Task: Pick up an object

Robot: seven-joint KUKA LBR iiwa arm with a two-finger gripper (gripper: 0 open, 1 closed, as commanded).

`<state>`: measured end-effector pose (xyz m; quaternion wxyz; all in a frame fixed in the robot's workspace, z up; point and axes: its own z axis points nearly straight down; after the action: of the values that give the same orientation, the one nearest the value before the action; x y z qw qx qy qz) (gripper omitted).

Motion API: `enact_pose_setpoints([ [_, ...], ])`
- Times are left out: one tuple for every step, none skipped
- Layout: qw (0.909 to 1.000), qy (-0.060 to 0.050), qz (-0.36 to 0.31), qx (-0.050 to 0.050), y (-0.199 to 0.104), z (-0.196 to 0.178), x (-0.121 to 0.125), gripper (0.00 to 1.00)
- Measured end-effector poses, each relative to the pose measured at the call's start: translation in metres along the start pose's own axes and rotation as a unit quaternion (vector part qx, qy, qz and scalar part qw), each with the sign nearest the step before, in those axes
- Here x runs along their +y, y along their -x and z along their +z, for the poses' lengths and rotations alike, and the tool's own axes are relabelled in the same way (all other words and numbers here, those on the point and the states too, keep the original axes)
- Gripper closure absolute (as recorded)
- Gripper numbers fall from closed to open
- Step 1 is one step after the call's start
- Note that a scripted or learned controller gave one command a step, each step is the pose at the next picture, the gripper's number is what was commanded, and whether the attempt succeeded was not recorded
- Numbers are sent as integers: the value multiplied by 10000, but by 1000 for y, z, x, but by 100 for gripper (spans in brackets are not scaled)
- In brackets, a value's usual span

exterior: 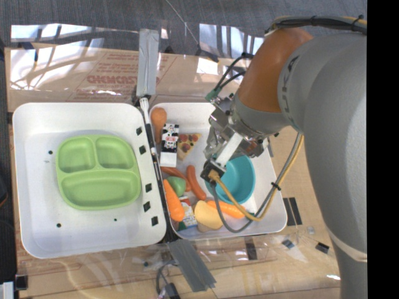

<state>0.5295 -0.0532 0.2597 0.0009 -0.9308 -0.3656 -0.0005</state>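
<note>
Over the bin [190, 116] on the view's right, the gripper [217, 149] hangs low above a crowd of toy food, between a red sausage [195, 182] and a teal bowl [242, 176]. Whether the jaws are apart or together cannot be told, since the wrist covers them, and nothing can be seen held.

The sausage looks the likeliest pick, being closest under the gripper. It lies flat on the bin floor just left of the bowl. Its long axis runs on a steep diagonal, from the far left to the near right of the view. Both ends are rounded alike, so it has no real head or tail. A grasp would have to close across that diagonal, not along it.

Crowding is the main risk. A green piece [176, 185] and an orange carrot [173, 201] sit close on the sausage's left. A yellow piece [209, 215] lies by its near end, and the bowl's rim stands just to its right. A descent slightly off line could land one jaw on the rim or wedge a neighbour in as well. The sausage is smooth and round, so it may roll or squirt out of a shallow or off-centre pinch. The other bin [34, 167], with its green plate [98, 172], is well apart and plays no part.
</note>
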Motion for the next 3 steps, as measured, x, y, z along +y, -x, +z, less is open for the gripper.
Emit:
enact_pose_setpoints([
  [9961,-47,-875,-42,35,71,-44,100],
  [9988,-10,-489,-17,29,-17,-47,100],
  [9980,-14,634,-19,-25,-84,7,100],
])
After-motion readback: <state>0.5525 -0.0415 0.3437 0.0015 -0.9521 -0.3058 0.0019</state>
